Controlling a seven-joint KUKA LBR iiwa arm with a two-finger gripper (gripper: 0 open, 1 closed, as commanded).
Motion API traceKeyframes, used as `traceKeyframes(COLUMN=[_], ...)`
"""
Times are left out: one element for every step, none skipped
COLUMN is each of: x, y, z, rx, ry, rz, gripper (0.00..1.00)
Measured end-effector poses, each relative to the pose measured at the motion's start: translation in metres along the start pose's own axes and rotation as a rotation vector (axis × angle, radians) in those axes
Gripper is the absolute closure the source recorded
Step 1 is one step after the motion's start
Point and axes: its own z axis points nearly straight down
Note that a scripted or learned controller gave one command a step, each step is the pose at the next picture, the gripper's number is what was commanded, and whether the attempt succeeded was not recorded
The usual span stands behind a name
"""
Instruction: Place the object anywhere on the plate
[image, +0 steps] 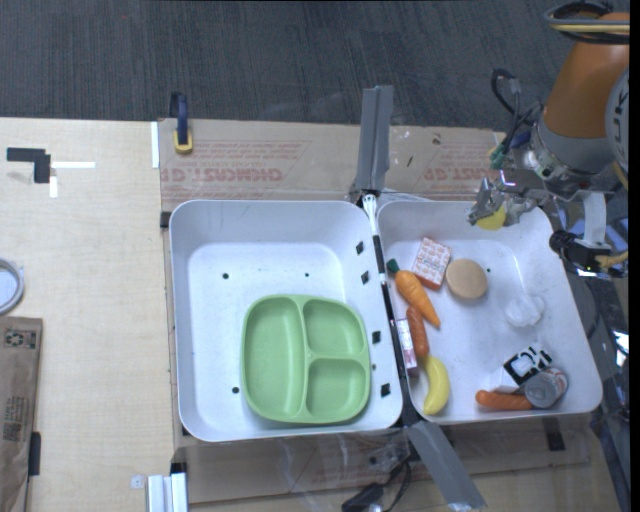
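A light green plate (305, 360) with three compartments lies in the left bin (200, 300), toward its front. My gripper (491, 213) hangs over the back edge of the right bin (570, 300), below the arm's orange band. A small yellow object (490, 221) shows between its fingertips, and the fingers are shut on it. The gripper is far to the right of the plate and behind it.
The right bin holds a carrot (415, 297), a banana (436, 385), a pink and white box (432, 260), a tan disc (466, 279), a second carrot (503, 400), a grey can (546, 388) and a black and white piece (526, 362). A divider rail (378, 250) separates the bins.
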Motion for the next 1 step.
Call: traceKeyframes(x=[0.0659], y=[0.0071], z=[0.0215], rx=[0.001], ry=[0.001], rz=[-0.084], gripper=[1.00])
